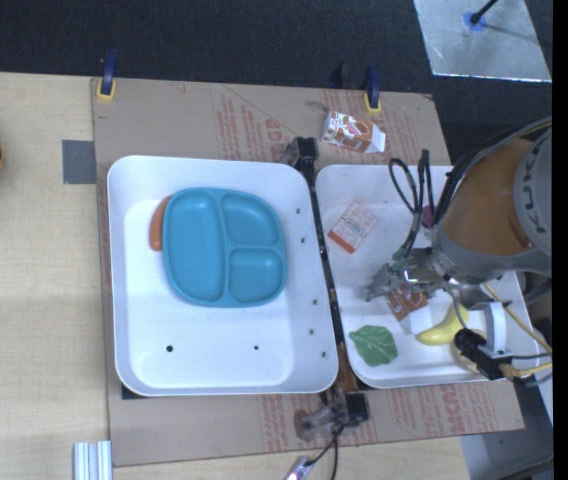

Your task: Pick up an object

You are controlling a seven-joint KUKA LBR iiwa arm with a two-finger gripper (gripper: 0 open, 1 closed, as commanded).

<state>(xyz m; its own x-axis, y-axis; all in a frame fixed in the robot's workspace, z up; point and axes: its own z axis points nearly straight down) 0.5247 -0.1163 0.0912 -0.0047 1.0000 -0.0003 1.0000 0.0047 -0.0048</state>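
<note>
My gripper [401,286] reaches down into the right bin [364,183], its tips low over a small brown packet [405,302]. A yellow banana-shaped toy [438,331] lies just right of the packet, partly under the arm. A green leaf-shaped piece [374,344] rests near the bin's front edge. A clear wrapper with an orange print [351,224] lies flat at the bin's middle left. From this angle nothing can be seen held between the tips.
The left bin [134,328] bears a blue divided plate [226,247] with an orange piece [155,227] poking out at its left. A snack packet [353,133] lies on the cardboard behind the right bin. Black cables [411,190] loop over the right bin's back.
</note>
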